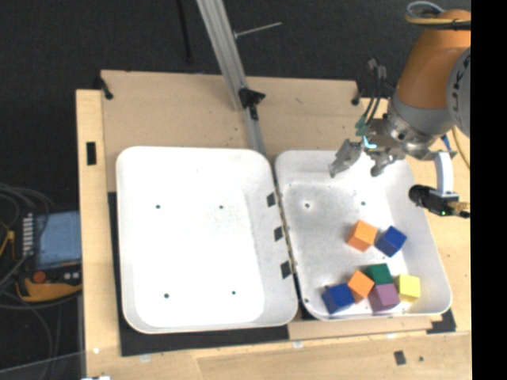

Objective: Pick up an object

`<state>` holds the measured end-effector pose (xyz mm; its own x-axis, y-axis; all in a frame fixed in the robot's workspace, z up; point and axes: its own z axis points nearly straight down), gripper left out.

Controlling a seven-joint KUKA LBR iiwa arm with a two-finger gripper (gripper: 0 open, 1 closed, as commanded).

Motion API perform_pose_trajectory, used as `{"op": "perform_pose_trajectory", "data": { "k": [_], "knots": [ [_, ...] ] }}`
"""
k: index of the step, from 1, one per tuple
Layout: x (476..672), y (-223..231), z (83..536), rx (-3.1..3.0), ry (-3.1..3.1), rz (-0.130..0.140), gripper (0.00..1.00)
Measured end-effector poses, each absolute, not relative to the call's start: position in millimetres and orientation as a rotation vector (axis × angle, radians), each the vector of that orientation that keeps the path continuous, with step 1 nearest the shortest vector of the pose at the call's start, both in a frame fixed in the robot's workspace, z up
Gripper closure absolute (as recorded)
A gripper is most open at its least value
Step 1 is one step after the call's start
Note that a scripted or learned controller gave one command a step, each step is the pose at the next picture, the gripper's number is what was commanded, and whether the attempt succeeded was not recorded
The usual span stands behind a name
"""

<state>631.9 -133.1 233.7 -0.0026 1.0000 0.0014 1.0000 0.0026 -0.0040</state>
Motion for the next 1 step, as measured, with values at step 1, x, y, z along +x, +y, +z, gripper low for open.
{"op": "perform_pose_trajectory", "data": {
  "k": [1],
  "knots": [
    [632.8,-133.2,236.6,-2.218,-2.226,-0.001,0.00]
  ]
}}
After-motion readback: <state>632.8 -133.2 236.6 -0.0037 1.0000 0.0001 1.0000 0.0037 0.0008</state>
